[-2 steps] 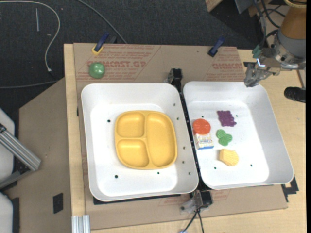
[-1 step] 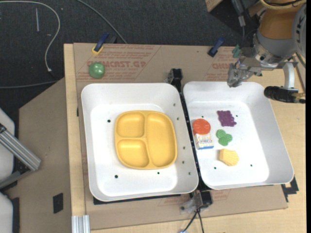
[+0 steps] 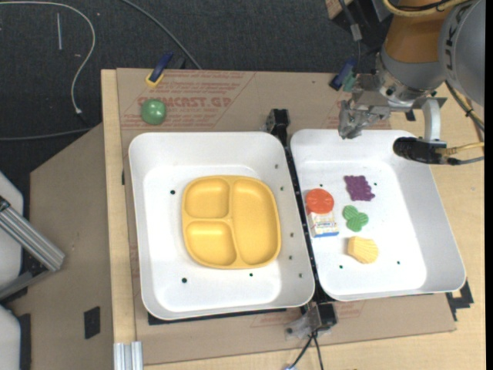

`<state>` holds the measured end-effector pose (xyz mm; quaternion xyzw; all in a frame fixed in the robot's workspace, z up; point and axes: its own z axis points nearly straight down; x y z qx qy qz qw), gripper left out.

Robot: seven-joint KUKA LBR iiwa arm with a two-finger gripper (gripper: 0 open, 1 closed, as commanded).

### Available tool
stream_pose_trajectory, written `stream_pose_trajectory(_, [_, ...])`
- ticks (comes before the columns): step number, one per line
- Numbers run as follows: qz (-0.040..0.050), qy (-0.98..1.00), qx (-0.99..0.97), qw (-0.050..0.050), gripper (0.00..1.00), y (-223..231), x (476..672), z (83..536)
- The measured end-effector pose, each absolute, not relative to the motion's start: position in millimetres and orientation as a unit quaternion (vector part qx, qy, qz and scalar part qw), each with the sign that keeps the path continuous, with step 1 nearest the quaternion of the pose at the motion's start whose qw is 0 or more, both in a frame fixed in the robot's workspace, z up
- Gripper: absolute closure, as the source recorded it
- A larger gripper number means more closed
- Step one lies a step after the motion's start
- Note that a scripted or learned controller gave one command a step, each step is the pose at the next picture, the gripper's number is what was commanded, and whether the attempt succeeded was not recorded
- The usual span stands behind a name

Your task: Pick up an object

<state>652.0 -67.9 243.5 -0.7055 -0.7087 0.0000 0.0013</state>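
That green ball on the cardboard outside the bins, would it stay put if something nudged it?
Probably not. The green ball looks round and smooth, so a nudge would likely send it rolling. It sits on flat cardboard with no rim nearby to stop it. Its slight sheen suggests hard plastic, so it is probably light and may slip from a two-finger pinch.
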Motion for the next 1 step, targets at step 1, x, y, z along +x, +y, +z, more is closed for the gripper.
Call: stream_pose_trajectory(1, [-0.001,-0.709,-0.706,-0.001,1.0,-16.8,663.7,245.3])
